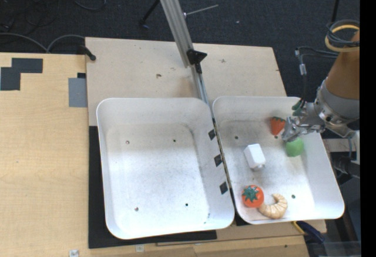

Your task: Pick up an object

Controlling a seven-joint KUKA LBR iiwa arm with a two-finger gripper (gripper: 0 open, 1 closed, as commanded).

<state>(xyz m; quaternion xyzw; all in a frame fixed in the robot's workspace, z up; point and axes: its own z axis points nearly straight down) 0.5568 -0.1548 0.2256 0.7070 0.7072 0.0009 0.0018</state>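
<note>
The right bin [329,185] holds several small objects. An orange-red piece [277,125] lies near its far right side, and a green piece [294,148] sits just in front of it. My gripper [292,131] reaches in from the right and hangs between these two, right above the green piece; whether it touches either cannot be told. A white block [254,156] lies in the bin's middle. A red tomato [252,196] and a tan croissant [274,207] rest by the near edge.
The left bin [117,132] stands next to the right one, divided by a rim with black clips [217,159]. A slanted aluminium bar [176,21] rises behind the bins. The arm's orange band [346,71] is at the right edge.
</note>
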